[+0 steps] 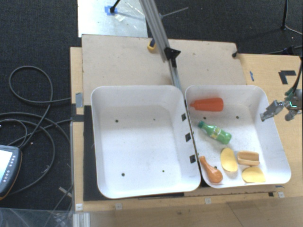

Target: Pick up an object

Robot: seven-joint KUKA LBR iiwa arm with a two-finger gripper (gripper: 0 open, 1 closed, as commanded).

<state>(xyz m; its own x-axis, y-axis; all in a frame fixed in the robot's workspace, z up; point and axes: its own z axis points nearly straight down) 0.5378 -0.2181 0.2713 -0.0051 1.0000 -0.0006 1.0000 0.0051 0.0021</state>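
The right bin [251, 94] holds several toy foods. An orange-red carrot-like piece [207, 104] lies at its back. Below it lies a green bottle [215, 132]. Along the front sit an orange drumstick [211, 170], a yellow slice [229, 159], a hot dog bun [248, 157] and a yellow chip [253, 175]. My gripper [271, 110] is at the right rim of this bin, reaching in from the right edge, well apart from all the objects. Nothing shows between its fingers.
The left bin [102, 108] stands beside the right one, joined along a central divider with black clips [188, 137]. A grey pole [156, 22] slants across the board behind the bins. Cables [28, 122] and a tablet [8, 167] lie on the floor left.
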